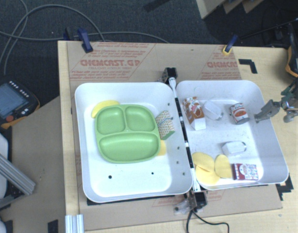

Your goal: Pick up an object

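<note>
My gripper (279,112) hangs at the right rim of the right bin (265,144), open, with nothing between its fingers. Inside that bin lie a brown and white carton (192,111), a white lump (213,109), a small red and white can (239,113), a white piece (234,147), two yellow discs (211,167) and a red and white box (245,171). The can is the nearest object, a short way left of the gripper.
The left bin (134,188) holds a green divided plate (127,132) with a yellow piece (104,107) peeking from beneath it and a small patterned carton (164,124) at its right side. A black divider (180,125) runs between the bins. Blue clamps (83,39) grip the board's far edge.
</note>
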{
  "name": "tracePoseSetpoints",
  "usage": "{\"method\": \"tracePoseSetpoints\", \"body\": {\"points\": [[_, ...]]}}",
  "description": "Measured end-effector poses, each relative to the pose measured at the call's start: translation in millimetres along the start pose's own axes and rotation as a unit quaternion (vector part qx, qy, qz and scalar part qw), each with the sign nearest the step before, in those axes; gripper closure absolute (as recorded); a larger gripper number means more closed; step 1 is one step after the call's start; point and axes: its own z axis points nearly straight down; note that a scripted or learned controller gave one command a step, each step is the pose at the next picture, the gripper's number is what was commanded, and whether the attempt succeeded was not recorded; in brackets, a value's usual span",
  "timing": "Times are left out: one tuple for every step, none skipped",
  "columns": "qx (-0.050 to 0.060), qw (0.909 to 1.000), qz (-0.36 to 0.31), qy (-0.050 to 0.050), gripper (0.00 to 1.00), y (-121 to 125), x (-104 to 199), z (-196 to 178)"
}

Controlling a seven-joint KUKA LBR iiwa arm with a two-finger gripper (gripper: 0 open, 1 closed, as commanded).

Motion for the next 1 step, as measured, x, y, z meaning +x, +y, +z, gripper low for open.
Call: {"method": "tracePoseSetpoints", "body": {"points": [[0.000, 1.0000, -0.001, 0.000, 0.00, 56.9, 3.0, 114.1]]}}
